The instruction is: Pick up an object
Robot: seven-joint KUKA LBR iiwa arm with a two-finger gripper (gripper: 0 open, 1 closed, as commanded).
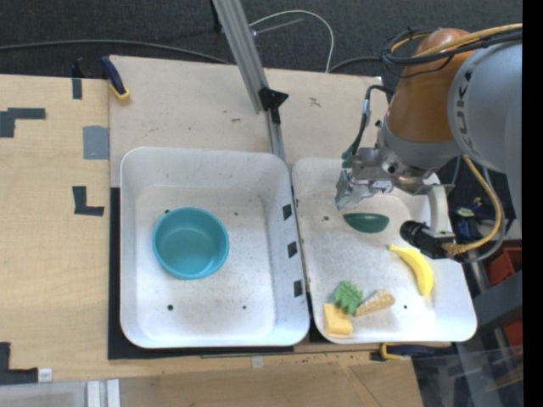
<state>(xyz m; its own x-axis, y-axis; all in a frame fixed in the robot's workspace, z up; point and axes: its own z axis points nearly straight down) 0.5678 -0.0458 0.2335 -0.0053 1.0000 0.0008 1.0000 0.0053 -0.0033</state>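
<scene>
The two bins (136, 227) at centre frame look like smooth white plastic, finely speckled. The teal bowl (191, 242) at left seems matt plastic. The bench (51, 227) is pale, matt wood. The banana (416, 268) at lower right looks glossy, perhaps plastic. The arm (458, 91) at upper right shows smooth grey and orange casing.

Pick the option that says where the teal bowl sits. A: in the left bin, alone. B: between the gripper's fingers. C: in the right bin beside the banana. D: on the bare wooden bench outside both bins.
A: the teal bowl rests on the floor of the left bin, while the banana and the other small items lie in the right bin, under the gripper.
</scene>
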